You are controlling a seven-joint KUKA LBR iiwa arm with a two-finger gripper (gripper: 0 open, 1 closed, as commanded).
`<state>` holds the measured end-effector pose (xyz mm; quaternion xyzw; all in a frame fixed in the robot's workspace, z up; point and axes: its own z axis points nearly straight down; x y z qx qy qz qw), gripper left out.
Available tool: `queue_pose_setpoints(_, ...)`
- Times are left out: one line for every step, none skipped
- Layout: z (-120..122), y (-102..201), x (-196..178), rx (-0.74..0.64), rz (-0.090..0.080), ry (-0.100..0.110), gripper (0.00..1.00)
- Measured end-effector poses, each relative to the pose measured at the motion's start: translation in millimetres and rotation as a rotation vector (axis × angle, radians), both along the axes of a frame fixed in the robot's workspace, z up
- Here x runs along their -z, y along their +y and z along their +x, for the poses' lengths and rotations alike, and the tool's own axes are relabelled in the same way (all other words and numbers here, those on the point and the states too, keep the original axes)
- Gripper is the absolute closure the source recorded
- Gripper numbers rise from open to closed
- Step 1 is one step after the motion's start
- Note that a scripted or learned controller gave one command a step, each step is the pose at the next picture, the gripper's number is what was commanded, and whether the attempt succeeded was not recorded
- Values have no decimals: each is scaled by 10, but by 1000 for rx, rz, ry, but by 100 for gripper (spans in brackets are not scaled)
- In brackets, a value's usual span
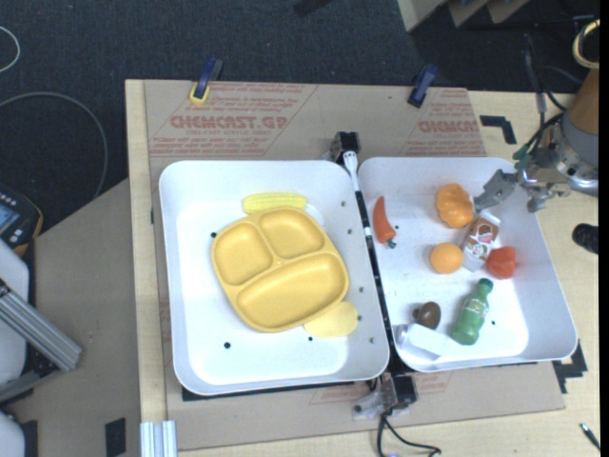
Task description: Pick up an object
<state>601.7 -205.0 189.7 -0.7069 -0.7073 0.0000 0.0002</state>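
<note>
Divided plate in left bin

Lab: clamped bench, cables

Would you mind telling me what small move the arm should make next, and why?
Probably lower the gripper a little toward the orange pepper. It hovers at the right bin's upper edge, and that pepper lies nearest, just to its left with space around it.

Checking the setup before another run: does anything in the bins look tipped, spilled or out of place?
Nothing looks spilled or damaged. The green bottle lies on its side in the right bin, and the yellow divided plate sits askew in the left bin.
</note>
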Motion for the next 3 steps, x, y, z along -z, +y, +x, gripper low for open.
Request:
queue_pose_setpoints(330,-79,1087,-3,4,0,0)
queue_pose_setpoints(323,-90,938,-3,0,-1,100)
queue_pose_setpoints(507,744,1052,0,-8,34,100)
